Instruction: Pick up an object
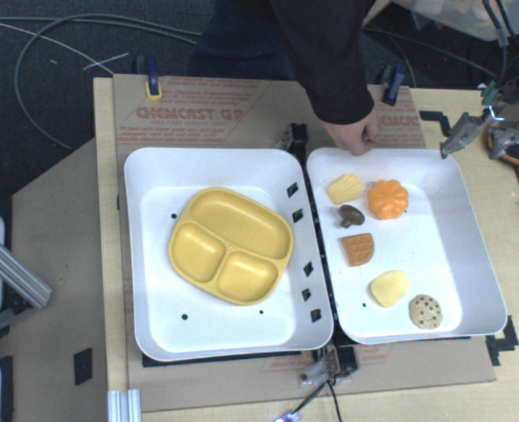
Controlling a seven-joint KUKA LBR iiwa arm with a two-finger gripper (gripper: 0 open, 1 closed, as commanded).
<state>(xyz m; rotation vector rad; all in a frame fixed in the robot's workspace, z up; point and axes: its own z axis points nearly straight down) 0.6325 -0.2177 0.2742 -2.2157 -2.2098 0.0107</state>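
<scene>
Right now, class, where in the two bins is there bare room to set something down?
Free: the right bin's right side, beyond the orange piece and cookie; the left bin's floor below the yellow tray. Crowded: the right bin's left side.

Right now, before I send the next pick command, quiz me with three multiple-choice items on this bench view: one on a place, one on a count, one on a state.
1. Where does the yellow divided plate lie?
A. left bin
B. right bin
C. on the cardboard

2. How many food pieces lie in the right bin?
A. three
B. six
C. nine

3. How does the yellow divided plate lie?
A. face down
B. on edge
C. face up, its compartments bare

Answers:
1 A, it rests on the left bin floor.
2 B, six separate pieces, among them the orange piece and the cookie.
3 C, three hollow compartments show from above.
</scene>
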